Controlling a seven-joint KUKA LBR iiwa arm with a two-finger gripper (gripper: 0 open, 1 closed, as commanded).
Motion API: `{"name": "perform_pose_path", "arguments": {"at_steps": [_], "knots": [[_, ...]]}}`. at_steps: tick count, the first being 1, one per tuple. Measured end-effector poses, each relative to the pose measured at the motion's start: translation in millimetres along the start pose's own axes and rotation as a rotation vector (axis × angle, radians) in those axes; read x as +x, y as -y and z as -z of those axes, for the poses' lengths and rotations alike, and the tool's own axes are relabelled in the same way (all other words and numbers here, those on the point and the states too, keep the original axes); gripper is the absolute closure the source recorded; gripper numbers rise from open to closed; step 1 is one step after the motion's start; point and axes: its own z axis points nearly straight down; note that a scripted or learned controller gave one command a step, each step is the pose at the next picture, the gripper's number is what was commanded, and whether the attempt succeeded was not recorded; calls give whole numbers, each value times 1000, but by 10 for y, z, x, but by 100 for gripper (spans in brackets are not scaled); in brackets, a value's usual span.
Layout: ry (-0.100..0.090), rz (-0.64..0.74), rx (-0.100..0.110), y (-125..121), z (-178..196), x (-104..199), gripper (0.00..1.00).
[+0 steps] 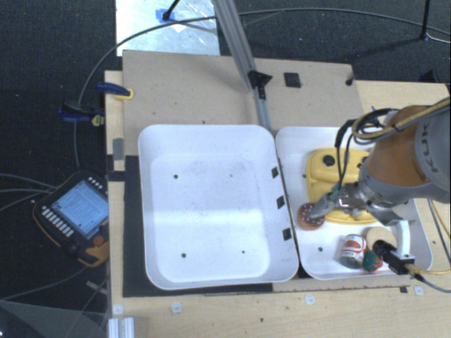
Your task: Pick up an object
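The arm [405, 157] reaches in over the right bin [292, 189], its wrist low above the bin's middle. All the candidate objects sit in this bin, which is presumably why the arm works here; the left bin [158, 259] offers it nothing to pick. The gripper [331, 204] points toward the bin's left wall, its tip at the lower-left edge of a yellow object [325, 167] that lies toward the bin's far side, partly hidden under the wrist. Just beside the gripper tip, near the left wall, lies a small round brown disc [309, 217]; whether the tip touches the disc or the yellow object cannot be told. The gripper's state, released or clenched, cannot be told from this view either, and nothing is visibly between its parts, so no grasp is recorded. Near the bin's front edge lie a small red-and-white can [352, 250] on its side and, touching or just beside it, a small green-and-red item [371, 260]; both are apart from the gripper. Judgement: the attempt is at the approach or closing stage, aimed at the disc or the yellow object's edge. Risk: the low, slanted approach could nudge the disc against the wall rather than take it.
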Motion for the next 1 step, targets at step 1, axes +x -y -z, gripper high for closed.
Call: {"name": "perform_pose_path", "arguments": {"at_steps": [1], "knots": [[-6,3,13,30,67,21,100]]}}
